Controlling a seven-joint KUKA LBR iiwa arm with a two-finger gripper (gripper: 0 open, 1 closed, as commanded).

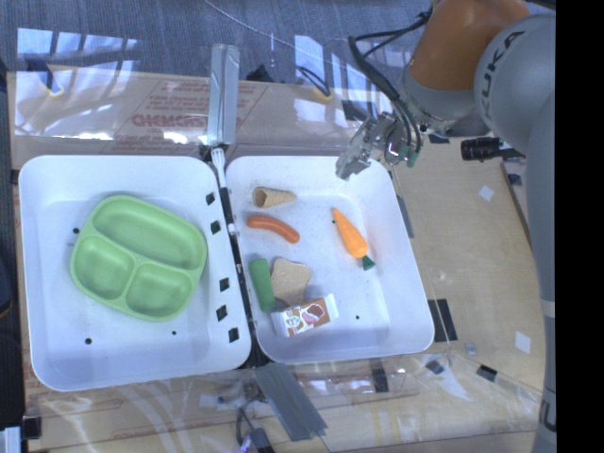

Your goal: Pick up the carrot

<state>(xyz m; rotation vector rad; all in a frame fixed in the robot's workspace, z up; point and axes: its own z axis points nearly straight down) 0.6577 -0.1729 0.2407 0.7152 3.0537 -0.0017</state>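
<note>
While the arm reached in from the right, the contents stood as follows.

Item, carrot (pixel 351 237): orange, tapered, green stub at its lower end; lay flat on the floor of the right bin (pixel 408 281), right of centre, pointing up and slightly left. It lay apart from every other item, which in my judgement left room for fingers on both sides.

Item, gripper (pixel 356 163): hung at the upper rim of the right bin, above and just beyond the carrot's narrow tip, not touching it. Whether its fingers were spread or closed could not be told at this size; nothing was seen between them. The position suggested an approach stage, with the descent to the carrot not yet made.

Item, sausage (pixel 273 227): reddish, left of the carrot, well apart.

Item, cone (pixel 273 196): tan, near the bin's upper left.

Item, green cylinder (pixel 261 284), bread slice (pixel 291 279) and small carton (pixel 305 316): clustered low in the bin, the bread touching the cylinder.

Item, green tray (pixel 139 256): three compartments, alone in the left bin (pixel 38 253), clear of the work.

Risk noted: the carrot's slant called for the fingers to be turned across its width.
</note>
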